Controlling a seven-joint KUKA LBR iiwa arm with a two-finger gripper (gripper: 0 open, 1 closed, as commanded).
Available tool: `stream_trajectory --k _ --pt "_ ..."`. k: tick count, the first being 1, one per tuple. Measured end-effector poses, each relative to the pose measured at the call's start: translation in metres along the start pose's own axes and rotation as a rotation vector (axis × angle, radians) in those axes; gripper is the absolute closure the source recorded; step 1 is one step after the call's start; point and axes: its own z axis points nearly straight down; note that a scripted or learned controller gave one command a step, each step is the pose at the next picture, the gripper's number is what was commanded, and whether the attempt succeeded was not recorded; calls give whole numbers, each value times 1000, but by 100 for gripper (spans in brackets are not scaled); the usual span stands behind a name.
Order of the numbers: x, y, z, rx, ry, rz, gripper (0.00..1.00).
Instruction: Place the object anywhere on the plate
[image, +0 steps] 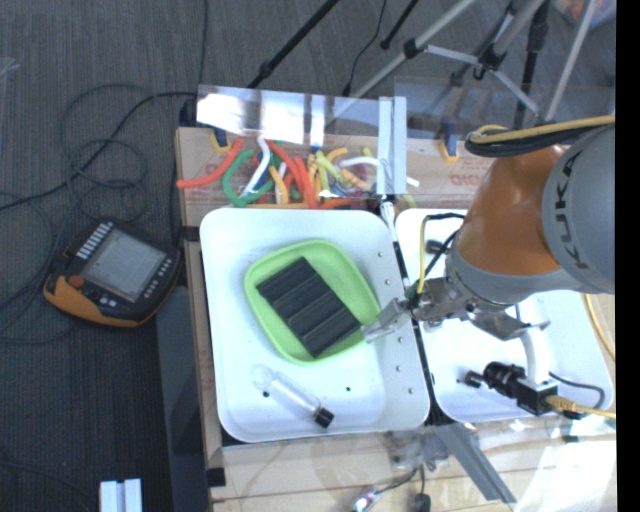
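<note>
The one thing I can read is on my own arm (560, 220), at about three o'clock in the camera view: large dark letters running down the grey casing, "KU" clear, with part of a further letter cut off at the frame's edge. On the brown strip (465, 178) behind the bins, toward one o'clock, there is reddish printing, too small and blurred for me to make out.
</note>
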Motion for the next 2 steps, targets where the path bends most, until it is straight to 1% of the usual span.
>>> stream_trajectory --k 1,2 --pt "16 2 -1 -3 0 -5 0" --pt "16 3 -9 0 2 -6 100"
